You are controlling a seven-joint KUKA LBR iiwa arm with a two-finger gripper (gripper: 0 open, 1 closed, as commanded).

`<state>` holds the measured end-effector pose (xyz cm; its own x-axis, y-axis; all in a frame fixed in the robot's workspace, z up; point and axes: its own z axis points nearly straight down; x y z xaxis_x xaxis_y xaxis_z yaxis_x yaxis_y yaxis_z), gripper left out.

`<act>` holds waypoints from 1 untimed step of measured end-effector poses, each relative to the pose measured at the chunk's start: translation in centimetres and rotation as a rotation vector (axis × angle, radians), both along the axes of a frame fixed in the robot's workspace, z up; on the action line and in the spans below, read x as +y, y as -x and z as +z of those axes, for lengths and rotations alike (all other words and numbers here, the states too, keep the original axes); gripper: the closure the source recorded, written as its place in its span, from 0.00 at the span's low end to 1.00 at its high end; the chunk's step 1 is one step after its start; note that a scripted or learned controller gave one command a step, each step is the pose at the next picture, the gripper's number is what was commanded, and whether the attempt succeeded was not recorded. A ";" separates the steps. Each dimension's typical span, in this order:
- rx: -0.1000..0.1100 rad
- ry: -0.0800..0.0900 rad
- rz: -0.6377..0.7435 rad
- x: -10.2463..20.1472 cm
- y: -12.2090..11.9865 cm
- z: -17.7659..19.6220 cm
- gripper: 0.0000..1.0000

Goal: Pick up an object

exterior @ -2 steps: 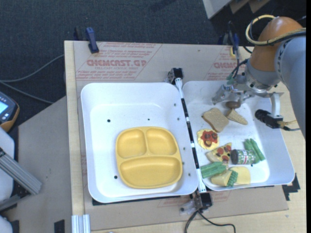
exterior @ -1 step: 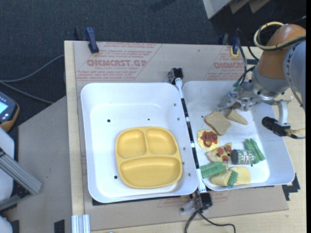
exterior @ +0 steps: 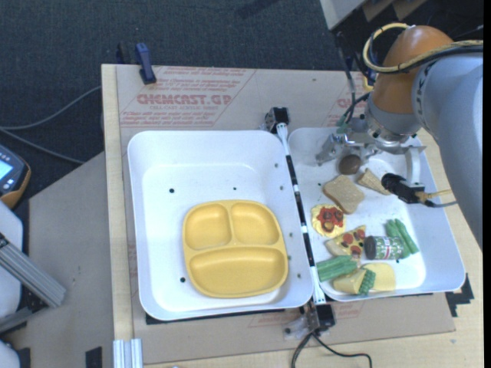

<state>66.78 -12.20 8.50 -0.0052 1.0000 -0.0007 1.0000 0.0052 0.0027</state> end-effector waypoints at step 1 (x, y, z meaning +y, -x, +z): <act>0.006 -0.001 -0.007 -1.8 3.0 0.0 0.00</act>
